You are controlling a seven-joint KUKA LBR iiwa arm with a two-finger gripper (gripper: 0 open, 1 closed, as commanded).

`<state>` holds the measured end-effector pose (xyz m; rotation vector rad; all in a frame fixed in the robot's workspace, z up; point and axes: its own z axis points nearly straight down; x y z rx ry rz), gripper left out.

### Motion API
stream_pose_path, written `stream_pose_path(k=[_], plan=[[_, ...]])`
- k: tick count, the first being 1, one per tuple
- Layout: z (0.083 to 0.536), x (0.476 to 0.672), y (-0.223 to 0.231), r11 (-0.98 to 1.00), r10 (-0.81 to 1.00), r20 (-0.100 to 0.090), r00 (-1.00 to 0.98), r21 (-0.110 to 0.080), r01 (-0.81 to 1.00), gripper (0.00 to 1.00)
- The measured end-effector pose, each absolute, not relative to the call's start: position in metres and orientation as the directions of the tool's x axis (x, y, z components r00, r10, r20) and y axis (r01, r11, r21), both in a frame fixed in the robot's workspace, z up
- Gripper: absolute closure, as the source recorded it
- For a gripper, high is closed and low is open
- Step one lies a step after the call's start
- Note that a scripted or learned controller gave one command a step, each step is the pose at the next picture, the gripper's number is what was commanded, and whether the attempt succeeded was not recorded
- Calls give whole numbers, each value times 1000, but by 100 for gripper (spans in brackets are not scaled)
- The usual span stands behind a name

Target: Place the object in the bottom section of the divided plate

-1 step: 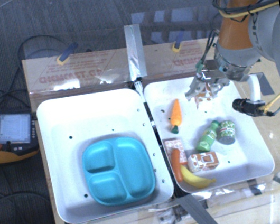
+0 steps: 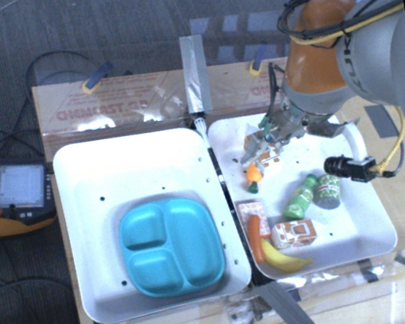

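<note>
Divided plate [image 2: 172, 246], blue, sits in the left bin [image 2: 81, 179], well apart from the action, its bottom section waiting. Over in the right bin [image 2: 370, 232] the gripper [image 2: 265, 142] hangs low at the upper left corner, right above a small orange piece [image 2: 252, 177] with a green top, a toy carrot by the look of it, and some pale packaging just beside. Whether the pincer is apart or together I can't tell from here, the wrist hides it. If that orange piece is the target, I'd judge it light, hard plastic, a bit slick and rounded, so it could squirt out; best pinched across its thicker middle. Near the bottom lie a banana [image 2: 286, 260], a small carton [image 2: 293, 233], a green bottle [image 2: 301, 200] and a can [image 2: 327, 190], crowded together
</note>
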<state>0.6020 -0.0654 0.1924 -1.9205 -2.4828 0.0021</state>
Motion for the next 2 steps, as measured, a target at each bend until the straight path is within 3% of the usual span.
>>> stream_pose_path(k=[1,2], plan=[[182,578,-9,217,976,2,-217,-4,976,100],[182,516,45,119,993,2,-119,-6,993,100]])
